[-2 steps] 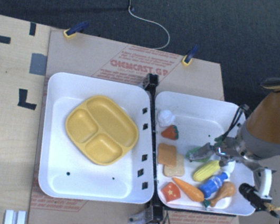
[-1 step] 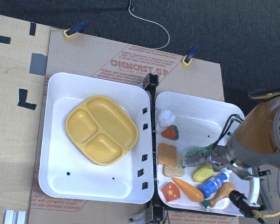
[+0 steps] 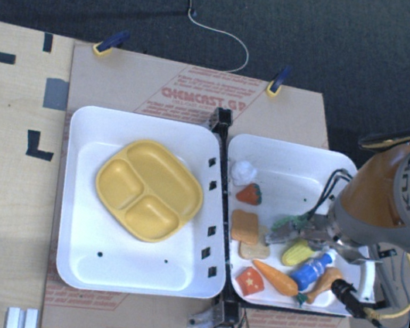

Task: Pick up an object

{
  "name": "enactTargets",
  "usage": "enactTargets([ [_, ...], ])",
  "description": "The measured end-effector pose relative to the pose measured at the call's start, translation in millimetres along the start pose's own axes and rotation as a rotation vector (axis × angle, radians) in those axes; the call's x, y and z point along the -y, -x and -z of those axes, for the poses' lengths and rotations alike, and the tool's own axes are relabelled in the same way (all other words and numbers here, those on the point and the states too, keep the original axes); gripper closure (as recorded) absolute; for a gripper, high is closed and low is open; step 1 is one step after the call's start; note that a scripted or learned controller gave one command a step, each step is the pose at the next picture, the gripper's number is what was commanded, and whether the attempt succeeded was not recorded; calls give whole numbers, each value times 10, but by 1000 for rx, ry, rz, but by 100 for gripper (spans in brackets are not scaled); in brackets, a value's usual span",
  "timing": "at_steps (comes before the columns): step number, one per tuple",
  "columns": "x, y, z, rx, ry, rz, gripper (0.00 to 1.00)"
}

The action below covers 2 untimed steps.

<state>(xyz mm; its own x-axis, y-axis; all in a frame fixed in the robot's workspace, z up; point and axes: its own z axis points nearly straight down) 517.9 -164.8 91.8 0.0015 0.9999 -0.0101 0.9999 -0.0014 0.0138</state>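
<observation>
We're looking down on the tabletop [image 3: 1,163], where two white bins sit side by side on a cardboard sheet [image 3: 202,92]. The left bin [image 3: 67,253] carries a yellow divided plate [image 3: 149,189], lying flat near its upper middle. The right bin [image 3: 292,157] is the busy one: a small white crumpled piece [image 3: 244,172] at the top left, a red-and-green item [image 3: 250,195] just below it, then a tan toast-like slab [image 3: 245,226] with a paler slice [image 3: 254,250] beneath. Along the bottom we see a red strawberry-like piece [image 3: 249,281], an orange carrot [image 3: 276,278], a blue bottle [image 3: 312,271] lying tilted, and a yellow corn-like piece [image 3: 297,253] just beside it.

The arm [image 3: 384,195] reaches in from the right, its pincer [image 3: 293,228] low over the bin, right above the yellow piece. We cannot tell whether the pincer has anything in it.
</observation>
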Motion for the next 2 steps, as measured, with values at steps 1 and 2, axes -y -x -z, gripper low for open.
enactTargets([
  [1,-45,29,157,6,12,-1,100],
  [2,5,91,613,-10,-13,1,100],
])
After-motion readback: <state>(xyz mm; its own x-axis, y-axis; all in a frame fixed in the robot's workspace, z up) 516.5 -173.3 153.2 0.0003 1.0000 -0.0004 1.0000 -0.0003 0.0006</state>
